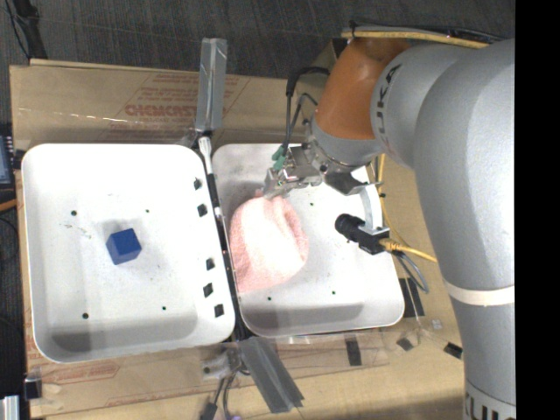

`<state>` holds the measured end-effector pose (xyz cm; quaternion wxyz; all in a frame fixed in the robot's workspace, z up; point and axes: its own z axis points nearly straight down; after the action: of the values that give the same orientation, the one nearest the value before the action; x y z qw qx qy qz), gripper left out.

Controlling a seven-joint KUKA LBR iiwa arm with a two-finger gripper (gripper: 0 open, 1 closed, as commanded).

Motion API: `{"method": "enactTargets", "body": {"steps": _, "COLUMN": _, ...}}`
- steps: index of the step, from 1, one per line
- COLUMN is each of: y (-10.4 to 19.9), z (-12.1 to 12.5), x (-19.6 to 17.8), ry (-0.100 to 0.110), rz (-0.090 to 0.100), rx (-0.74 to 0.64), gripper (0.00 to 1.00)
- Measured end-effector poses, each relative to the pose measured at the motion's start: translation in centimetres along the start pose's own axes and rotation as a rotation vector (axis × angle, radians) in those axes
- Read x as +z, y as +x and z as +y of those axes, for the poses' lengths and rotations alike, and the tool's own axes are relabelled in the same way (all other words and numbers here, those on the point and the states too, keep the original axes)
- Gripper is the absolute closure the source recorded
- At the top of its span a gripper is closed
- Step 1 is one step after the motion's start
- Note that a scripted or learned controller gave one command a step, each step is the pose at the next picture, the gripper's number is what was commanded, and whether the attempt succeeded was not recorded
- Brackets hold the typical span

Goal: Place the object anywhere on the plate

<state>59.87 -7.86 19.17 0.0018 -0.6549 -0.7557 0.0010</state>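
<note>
The small blue cube [124, 245] lies in the left white bin [52, 173], well apart from the two-finger claw [285, 180], at about its eight o'clock. The claw hangs in the right white bin [350, 296], just above the upper edge of the pink round plate [266, 243]; how far it is open cannot be told.

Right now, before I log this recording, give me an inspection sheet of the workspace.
Surface: two shallow white bins side by side on a cardboard-covered bench.
Job's things: blue cube alone in the left bin; pink plate in the right bin, against its left wall.
Clutter: nothing seen.
Grippers: gripper over the far edge of the plate; nothing visible between its fingers.
Cables: black cable looping by the wrist; yellow cable at the right bin's edge.
Surroundings: dark carpet beyond the bench.
</note>
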Motion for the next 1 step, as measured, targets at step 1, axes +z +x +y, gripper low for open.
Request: {"method": "enactTargets", "body": {"steps": 1, "y": 0.1, "z": 0.05, "x": -4.05, "ry": -0.002, "rz": -0.001, "rx": -0.008, "gripper": 1.0}}
